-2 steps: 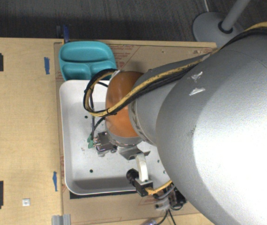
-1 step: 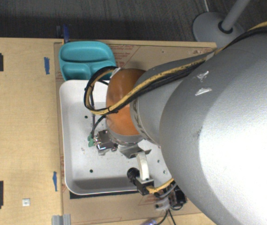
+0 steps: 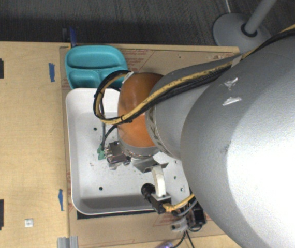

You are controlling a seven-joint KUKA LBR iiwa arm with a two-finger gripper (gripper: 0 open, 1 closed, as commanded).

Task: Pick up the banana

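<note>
One arm (image 3: 230, 133) reaching in from 3 o'clock, hanging over white bin (image 3: 80, 154), likely searching for banana; banana's place unclear under arm; hand's state impossible to tell; teal container (image 3: 93, 63) sitting at bin's 12 o'clock

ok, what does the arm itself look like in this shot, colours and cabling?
Bulky smooth grey KUKA arm with an orange band above the wrist. Black and yellow cables run along its top and loop out near the band. Metal brackets and a black fitting sit at the tool end.
</note>
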